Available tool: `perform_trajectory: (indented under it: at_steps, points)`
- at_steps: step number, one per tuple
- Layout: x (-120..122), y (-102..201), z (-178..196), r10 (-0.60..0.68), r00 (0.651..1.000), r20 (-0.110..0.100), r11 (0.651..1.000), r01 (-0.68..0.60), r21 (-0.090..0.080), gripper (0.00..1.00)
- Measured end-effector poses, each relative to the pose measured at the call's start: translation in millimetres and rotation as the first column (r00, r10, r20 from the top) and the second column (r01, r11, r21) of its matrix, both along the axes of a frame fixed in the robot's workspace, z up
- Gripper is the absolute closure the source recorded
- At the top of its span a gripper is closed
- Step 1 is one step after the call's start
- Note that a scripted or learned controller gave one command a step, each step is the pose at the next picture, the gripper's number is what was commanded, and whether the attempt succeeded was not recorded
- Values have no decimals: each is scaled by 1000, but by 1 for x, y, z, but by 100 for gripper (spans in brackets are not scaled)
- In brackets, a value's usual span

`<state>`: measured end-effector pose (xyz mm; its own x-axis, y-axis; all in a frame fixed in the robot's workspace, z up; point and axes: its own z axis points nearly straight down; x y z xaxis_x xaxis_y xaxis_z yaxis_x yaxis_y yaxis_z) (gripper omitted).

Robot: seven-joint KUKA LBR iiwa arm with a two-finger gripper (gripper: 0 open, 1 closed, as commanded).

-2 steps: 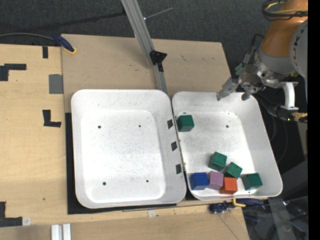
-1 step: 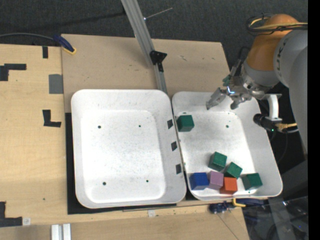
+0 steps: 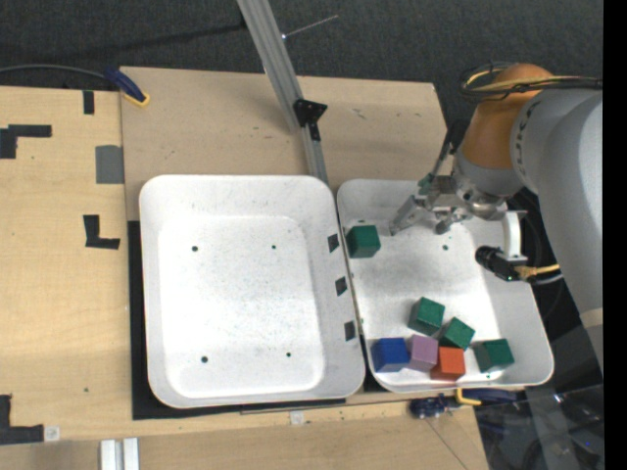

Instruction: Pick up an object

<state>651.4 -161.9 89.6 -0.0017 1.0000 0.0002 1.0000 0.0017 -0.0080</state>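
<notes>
My gripper hangs over the far part of the right bin, fingers spread and open with nothing between them. A green cube sits alone by the bin's left wall, a short way left of and below the fingertips, apart from them. Near the front of the same bin lies a cluster: a green cube, a second green cube, a third green cube, a blue cube, a purple cube and an orange cube.
The left bin stands beside the right one, sharing a raised divider edge with black clips. A slanted metal pole rises behind the bins. The grey arm with its orange band fills the upper right.
</notes>
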Motion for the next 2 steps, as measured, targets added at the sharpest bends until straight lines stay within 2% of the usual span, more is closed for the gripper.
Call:
perform_trajectory:
  at_steps: [1,2]
  points:
    - [2,1,15,2,1000,6,1000,-2,-1,100]
    - [8,-7,64,0,1000,12,1000,0,-1,100]
